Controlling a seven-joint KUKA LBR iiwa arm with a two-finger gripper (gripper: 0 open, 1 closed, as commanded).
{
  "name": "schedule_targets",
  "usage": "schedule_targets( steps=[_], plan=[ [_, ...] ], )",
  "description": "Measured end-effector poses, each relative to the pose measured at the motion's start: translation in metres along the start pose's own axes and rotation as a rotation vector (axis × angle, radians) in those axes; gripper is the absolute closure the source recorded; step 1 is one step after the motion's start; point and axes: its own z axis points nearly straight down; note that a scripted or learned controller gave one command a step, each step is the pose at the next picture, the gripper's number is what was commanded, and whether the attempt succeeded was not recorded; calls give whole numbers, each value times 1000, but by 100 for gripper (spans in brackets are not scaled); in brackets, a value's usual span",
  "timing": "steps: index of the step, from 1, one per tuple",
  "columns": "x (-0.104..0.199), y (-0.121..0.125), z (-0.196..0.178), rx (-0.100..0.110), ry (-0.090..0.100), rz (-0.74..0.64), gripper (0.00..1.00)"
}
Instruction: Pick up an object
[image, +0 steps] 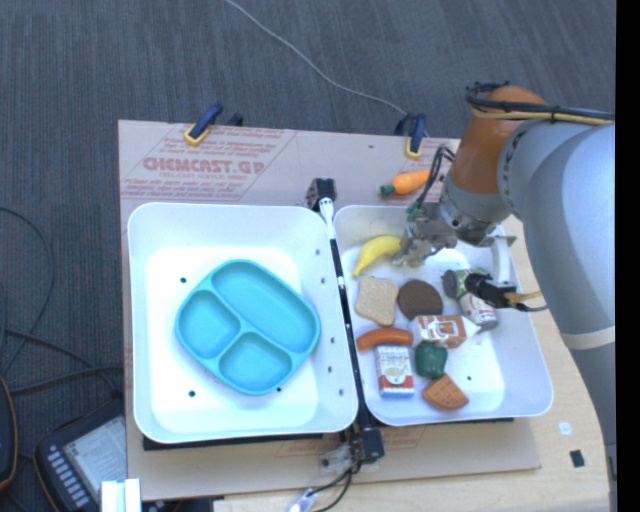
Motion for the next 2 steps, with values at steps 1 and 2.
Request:
schedule_targets(
  steps=[1,2],
  plan=[
    [-5,0,0,-7,-11,2,0],
    [16,-50,-1,-29,-11,5,0]
  ],
)
